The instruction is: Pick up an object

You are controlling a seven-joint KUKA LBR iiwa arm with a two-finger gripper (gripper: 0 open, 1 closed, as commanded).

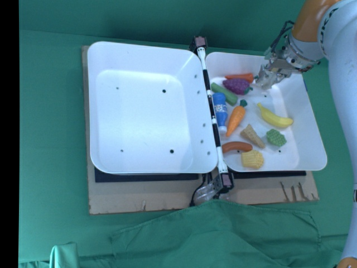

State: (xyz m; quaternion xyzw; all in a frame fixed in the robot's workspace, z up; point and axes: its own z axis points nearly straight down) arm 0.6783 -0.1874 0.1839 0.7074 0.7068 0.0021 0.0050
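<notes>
- The right bin (pixel 312 144) carries all the toy food, crowded toward its left wall and middle.
- Near its far edge lie an orange-red chilli (pixel 240 77) and, just in front of it, a purple grape bunch (pixel 236 85) with a dark green cucumber (pixel 223 93) touching its left side.
- A blue bottle (pixel 220 109) lies along the left wall, just beside the divider bar (pixel 212 113); an orange carrot (pixel 236 119) slants next to it.
- Toward the right wall rests a yellow banana (pixel 274 117), with a green broccoli-like piece (pixel 275 137) in front of it.
- Near the front edge sit a tan cone (pixel 252 135), a brown sausage (pixel 236 147) and a yellow corn piece (pixel 252 159) — the last closest to the front rim.
- The left bin (pixel 148 108) shows a bare white floor with a few dark dots.
- The gripper (pixel 266 80) hangs over the far part of the right bin, just right of the grapes and chilli; nothing is visible between its fingers, and whether they are spread or closed cannot be told from here.
- Open floor in the right bin lies along its right wall and far-right corner — under and beside the arm (pixel 334 27).
- Both bins rest on a cardboard sheet (pixel 139 205) over green cloth (pixel 50 121).
</notes>
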